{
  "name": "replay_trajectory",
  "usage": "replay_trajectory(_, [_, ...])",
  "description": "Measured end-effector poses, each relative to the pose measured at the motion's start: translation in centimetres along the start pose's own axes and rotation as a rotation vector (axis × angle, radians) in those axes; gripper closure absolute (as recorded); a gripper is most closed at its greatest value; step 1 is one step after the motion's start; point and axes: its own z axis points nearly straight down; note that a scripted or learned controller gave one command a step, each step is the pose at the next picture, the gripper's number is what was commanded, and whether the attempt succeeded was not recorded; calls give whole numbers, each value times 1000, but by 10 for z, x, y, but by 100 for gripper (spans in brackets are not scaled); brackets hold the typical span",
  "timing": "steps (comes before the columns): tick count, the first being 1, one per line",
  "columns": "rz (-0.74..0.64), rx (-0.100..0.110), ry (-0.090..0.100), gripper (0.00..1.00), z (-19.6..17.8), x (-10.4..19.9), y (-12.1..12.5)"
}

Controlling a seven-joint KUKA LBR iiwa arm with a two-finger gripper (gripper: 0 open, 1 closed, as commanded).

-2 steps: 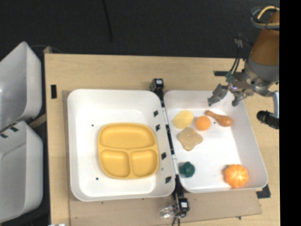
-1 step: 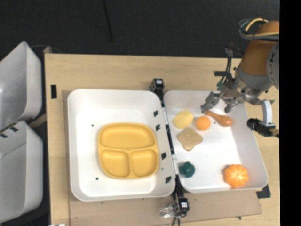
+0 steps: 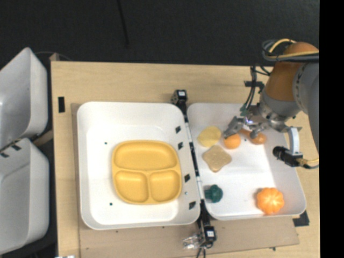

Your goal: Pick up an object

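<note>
I see my arm (image 3: 293, 85) as a rounded grey casing with a broad orange band above the wrist. Yellow and dark cables loop over its top, and a thin dark cable hangs beside it. The gripper (image 3: 246, 125) is small, metallic grey, with a bluish glint.

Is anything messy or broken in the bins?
Nothing stands out. The yellow tray sits flat in the left bin; the food pieces lie loose in the right bin, none spilled over.
</note>
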Motion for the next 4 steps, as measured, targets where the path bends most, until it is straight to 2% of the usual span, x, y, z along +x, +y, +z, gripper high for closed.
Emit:
replay_trajectory(1, [2, -4, -1, 0, 23, -1, 0])
replay_trajectory(2, [2, -8, -2, 100, 10, -3, 1])
replay_trajectory(4, [-4, -11, 0, 100, -79, 0, 5])
